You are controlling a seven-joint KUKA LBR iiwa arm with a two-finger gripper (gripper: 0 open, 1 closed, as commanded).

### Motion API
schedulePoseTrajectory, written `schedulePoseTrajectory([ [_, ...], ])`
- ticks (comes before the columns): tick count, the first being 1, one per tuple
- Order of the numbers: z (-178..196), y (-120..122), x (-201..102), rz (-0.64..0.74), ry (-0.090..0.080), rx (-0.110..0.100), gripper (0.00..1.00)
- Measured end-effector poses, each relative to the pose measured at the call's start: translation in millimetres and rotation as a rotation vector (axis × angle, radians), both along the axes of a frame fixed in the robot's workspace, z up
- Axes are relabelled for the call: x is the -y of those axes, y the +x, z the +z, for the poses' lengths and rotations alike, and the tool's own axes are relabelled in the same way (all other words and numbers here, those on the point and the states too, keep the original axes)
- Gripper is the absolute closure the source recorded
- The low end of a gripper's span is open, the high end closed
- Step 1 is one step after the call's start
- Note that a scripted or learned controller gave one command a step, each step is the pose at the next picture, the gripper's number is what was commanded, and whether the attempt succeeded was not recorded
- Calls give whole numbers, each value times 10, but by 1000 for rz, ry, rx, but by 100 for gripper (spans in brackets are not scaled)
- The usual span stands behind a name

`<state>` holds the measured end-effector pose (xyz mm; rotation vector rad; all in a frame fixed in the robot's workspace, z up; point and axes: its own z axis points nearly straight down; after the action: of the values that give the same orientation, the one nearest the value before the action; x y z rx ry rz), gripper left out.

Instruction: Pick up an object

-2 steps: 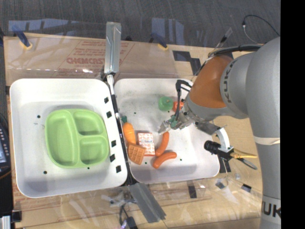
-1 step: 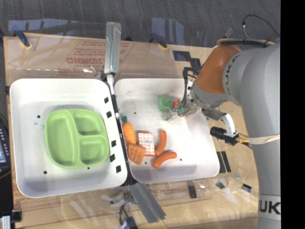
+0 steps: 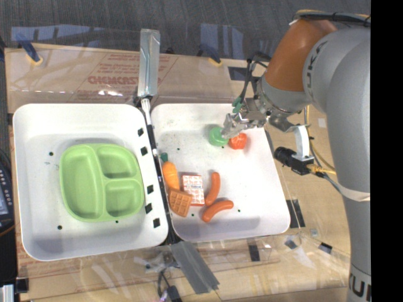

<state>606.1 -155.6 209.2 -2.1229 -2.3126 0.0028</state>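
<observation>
Fingers of our gripper (image 3: 232, 128) sit low over a green toy (image 3: 217, 136) beside a tomato (image 3: 238, 142); we cannot tell their state.

Two bins sit side by side on the tabletop (image 3: 75, 74). The left bin (image 3: 31, 124) holds a divided plate (image 3: 101, 182) at its middle. In the right bin (image 3: 271, 194), a carrot (image 3: 170, 174), waffle (image 3: 179, 202), cracker packet (image 3: 193, 188) and two sausages (image 3: 216, 200) cluster near the front left corner; a small dish (image 3: 217, 137) and a tomato (image 3: 238, 141) lie toward the back edge, under the hand (image 3: 234, 126).
</observation>
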Motion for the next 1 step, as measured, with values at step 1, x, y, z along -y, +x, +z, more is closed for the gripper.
schedulePoseTrajectory([
  [1,-11,-83,429,132,0,0,100],
])
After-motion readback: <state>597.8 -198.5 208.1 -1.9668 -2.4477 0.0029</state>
